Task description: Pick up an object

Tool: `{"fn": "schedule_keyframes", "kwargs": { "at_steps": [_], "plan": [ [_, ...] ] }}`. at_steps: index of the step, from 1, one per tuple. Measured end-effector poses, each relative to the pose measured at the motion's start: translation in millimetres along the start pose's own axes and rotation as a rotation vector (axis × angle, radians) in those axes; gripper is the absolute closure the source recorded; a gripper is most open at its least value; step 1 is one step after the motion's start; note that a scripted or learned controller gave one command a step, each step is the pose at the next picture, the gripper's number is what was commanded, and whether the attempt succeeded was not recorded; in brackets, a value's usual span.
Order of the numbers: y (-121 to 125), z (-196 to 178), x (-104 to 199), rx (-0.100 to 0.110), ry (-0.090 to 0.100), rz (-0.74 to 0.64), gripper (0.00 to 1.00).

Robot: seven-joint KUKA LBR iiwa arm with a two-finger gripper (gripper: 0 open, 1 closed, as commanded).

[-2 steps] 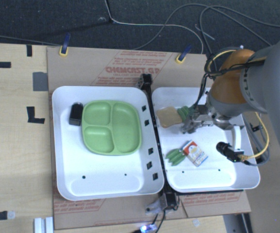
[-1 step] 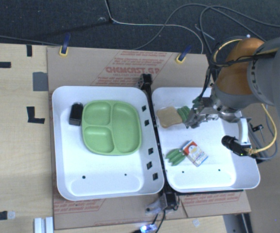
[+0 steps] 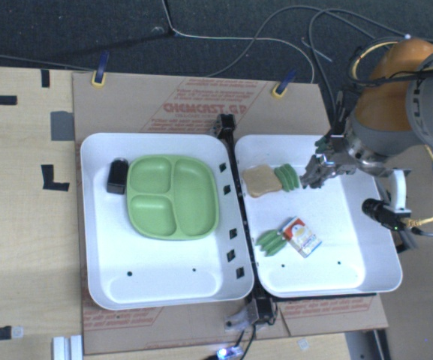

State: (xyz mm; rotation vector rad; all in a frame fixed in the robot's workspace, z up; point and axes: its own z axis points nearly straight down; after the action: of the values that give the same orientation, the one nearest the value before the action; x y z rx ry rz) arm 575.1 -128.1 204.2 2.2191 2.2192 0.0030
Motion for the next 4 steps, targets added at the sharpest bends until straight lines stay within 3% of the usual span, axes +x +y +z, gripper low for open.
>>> {"fn": "schedule_keyframes", "kwargs": {
  "at_steps": [1, 4],
  "plan": [
    [1, -19, 0, 0.002, 0.001, -0.001, 1.0],
    [-36, -37, 148, 0.005, 0.003, -0.007, 1.0]
  ]
}}
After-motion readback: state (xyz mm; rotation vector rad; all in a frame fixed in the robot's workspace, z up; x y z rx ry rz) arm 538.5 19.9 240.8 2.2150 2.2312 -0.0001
